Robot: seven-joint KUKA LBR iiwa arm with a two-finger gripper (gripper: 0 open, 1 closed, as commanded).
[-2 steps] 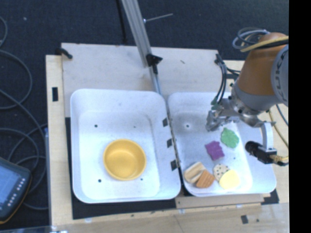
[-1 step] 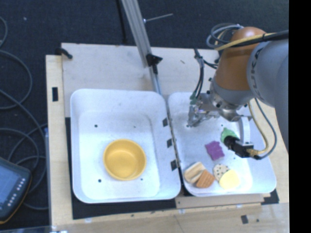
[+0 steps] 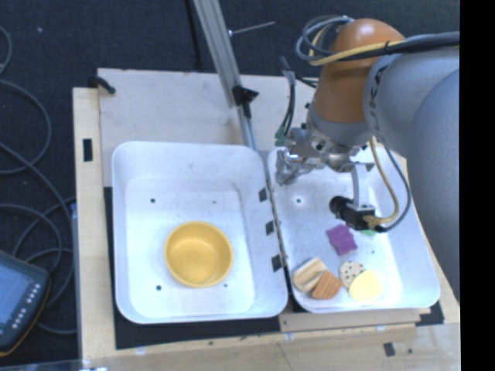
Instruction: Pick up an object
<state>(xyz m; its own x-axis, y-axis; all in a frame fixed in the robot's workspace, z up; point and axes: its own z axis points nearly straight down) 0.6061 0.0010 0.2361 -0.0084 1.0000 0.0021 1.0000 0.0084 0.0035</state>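
My gripper (image 3: pixel 288 168) hangs over the far left corner of the right bin (image 3: pixel 402 265), below the orange wrist band. Nothing shows between its fingers. Near the bin's front lie a purple block (image 3: pixel 341 239), a tan wooden piece (image 3: pixel 308 273), an orange-brown piece (image 3: pixel 328 285), a small spotted beige piece (image 3: pixel 351 270) and a pale yellow round piece (image 3: pixel 366 286). All of them sit well in front of and to the right of the gripper. A yellow bowl (image 3: pixel 199 253) rests upright in the left bin (image 3: pixel 135 207).
A slanted metal rail (image 3: pixel 224 60) rises behind the bins near the gripper. A black cable connector (image 3: pixel 352 209) hangs over the right bin. The arm's grey body (image 3: pixel 421 99) covers the bin's far right side. A tablet (image 3: pixel 17 300) lies off the bench at left.
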